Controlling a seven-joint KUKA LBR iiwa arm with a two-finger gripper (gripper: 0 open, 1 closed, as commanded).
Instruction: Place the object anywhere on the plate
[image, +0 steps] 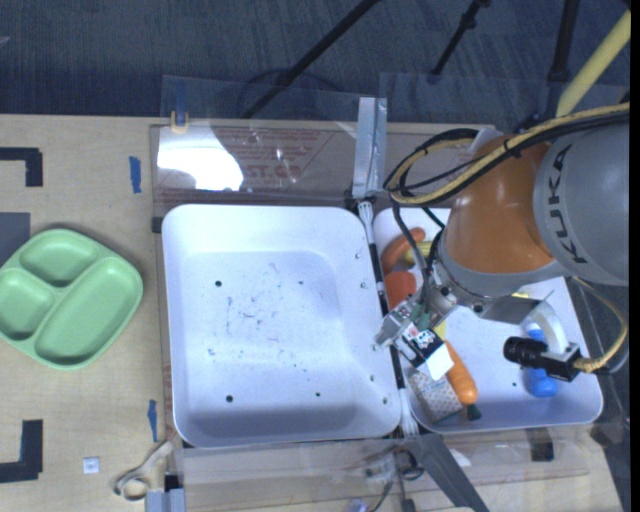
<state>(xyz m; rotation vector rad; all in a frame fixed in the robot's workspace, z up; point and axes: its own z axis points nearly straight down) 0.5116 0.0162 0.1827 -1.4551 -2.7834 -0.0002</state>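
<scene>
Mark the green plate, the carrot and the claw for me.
green plate (68, 297): camera view, on its divided inside.
carrot (458, 373): camera view, on its orange body.
claw (408, 328): camera view, at its tip beside the bins' shared edge.

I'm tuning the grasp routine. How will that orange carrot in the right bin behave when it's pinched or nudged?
The carrot looks rounded and tapered, so it would likely roll or swing aside if nudged. Its surface looks smooth, like a plastic toy, so it may slip in a shallow pinch. It lies against other items near the bin's wall, below the gripper, which may crowd a grasp.
</scene>
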